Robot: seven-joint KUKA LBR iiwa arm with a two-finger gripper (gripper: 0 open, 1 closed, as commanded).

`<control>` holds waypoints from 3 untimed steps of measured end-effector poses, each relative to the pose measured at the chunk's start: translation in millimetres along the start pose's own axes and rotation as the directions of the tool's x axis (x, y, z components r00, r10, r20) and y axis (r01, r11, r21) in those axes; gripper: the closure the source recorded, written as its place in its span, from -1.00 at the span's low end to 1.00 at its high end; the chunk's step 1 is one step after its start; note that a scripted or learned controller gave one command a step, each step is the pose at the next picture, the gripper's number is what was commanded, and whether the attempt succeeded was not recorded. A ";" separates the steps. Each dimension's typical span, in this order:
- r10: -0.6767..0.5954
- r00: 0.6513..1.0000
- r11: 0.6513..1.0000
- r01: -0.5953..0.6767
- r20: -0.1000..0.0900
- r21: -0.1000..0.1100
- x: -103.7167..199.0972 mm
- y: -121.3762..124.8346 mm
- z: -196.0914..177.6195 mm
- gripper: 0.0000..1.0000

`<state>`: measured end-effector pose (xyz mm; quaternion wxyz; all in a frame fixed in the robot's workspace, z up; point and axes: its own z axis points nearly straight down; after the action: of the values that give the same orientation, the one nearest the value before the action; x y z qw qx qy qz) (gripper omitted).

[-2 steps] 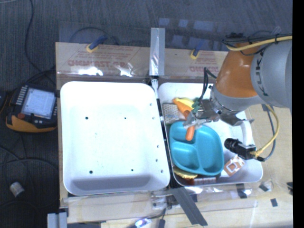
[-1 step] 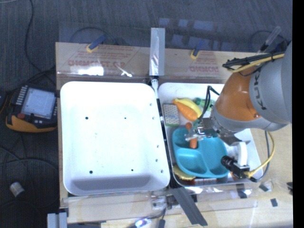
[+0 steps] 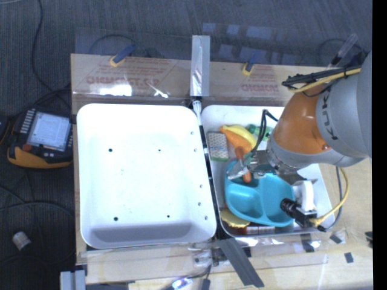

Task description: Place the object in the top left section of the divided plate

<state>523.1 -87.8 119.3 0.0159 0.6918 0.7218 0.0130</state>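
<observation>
A blue divided plate (image 3: 261, 203) lies in the right bin (image 3: 320, 183), toward its front. The arm's orange-banded wrist hangs over the plate's back edge, and my gripper (image 3: 247, 164) points down at the plate's top left section. A small orange object (image 3: 246, 176) shows just under the gripper, at or above that section; whether it is gripped or resting there cannot be made out. The arm hides the plate's far right part.
Behind the plate in the right bin lie a yellow banana-like toy (image 3: 237, 133), an orange piece (image 3: 234, 142) and a grey-green rectangular pad (image 3: 217, 145). A dark red item (image 3: 260, 229) lies under the plate's front edge. The left bin (image 3: 142, 174) stands beside it.
</observation>
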 end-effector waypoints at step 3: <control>-0.052 0.999 0.998 0.052 -0.004 0.040 -19.4 13.8 -266.0 1.00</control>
<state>526.8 -105.6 385.8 0.0014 0.6731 0.7396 -0.0009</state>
